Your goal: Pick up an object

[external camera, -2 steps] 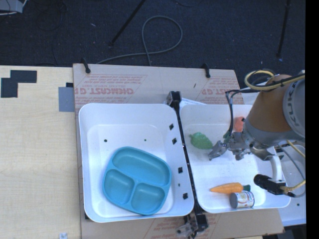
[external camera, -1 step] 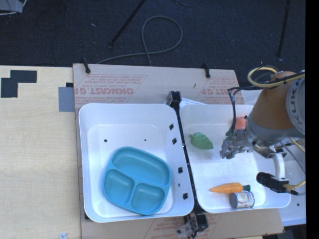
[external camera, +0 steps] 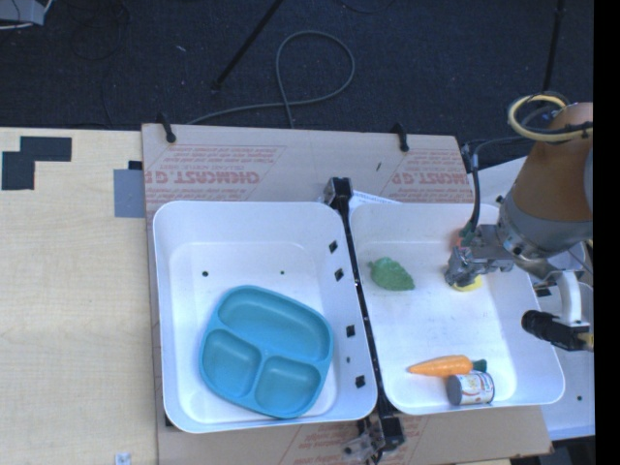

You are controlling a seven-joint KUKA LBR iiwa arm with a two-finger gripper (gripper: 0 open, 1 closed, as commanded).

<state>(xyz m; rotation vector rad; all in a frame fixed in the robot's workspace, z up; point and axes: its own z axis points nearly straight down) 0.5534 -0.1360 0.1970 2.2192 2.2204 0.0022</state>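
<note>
A small yellow object (external camera: 471, 281) lies near the right bin's (external camera: 426, 232) far right edge, mostly hidden under the gripper (external camera: 465, 267), which sits low over it, perhaps touching. It looks light and rounded, likely a smooth toy, so I would take it across its middle. Whether the jaws are open or closed cannot be told from here. Toward the bin's middle lies a green leafy piece (external camera: 391, 274); by the near edge, an orange carrot (external camera: 441, 365) and a small can (external camera: 471, 388). The left bin (external camera: 184, 232) holds a blue divided plate (external camera: 266, 350).

A pale wooden bench (external camera: 68, 308) meets dark carpeted floor (external camera: 407, 56) strewn with looping cables (external camera: 315, 61).
</note>
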